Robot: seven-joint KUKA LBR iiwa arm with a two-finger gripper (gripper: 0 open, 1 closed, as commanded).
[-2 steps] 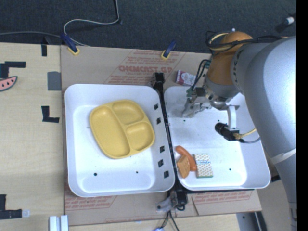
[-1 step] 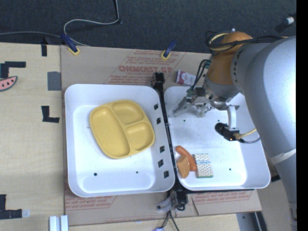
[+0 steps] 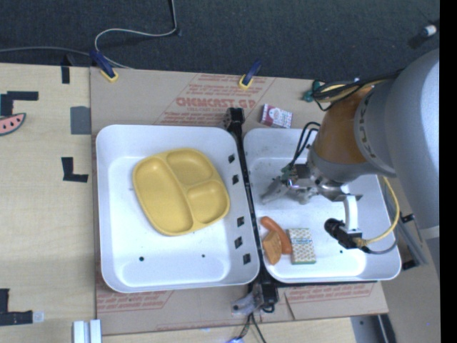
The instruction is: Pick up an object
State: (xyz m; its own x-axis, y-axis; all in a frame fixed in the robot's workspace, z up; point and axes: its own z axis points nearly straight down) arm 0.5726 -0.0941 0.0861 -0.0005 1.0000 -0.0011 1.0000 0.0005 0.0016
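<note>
At the far left of the frame lay the bare bench, marked with scraps of dark tape. Next came the left bin, filling the centre-left, with a yellow divided plate lying flat in its upper half, its three hollows holding nothing.

Right of the dividing rim sat the right bin. Near its lower left corner an orange carrot-shaped toy lay with its long axis running from upper left to lower right, and just beside it, to the right and touching or very nearly so, was a small pale packet with a checked face. Above the bins, on the cardboard, rested a small red-and-white packet.

The gripper hung over the upper left part of the right bin, its metal fingers pointing toward the left and lower left and appearing slightly spread, with nothing between them. The orange toy, the likeliest thing to take, lay directly below the fingertips in the frame and close by; the move would probably call for a short shift down-frame and a descent, with the fingers set across the toy's narrow width.
</note>
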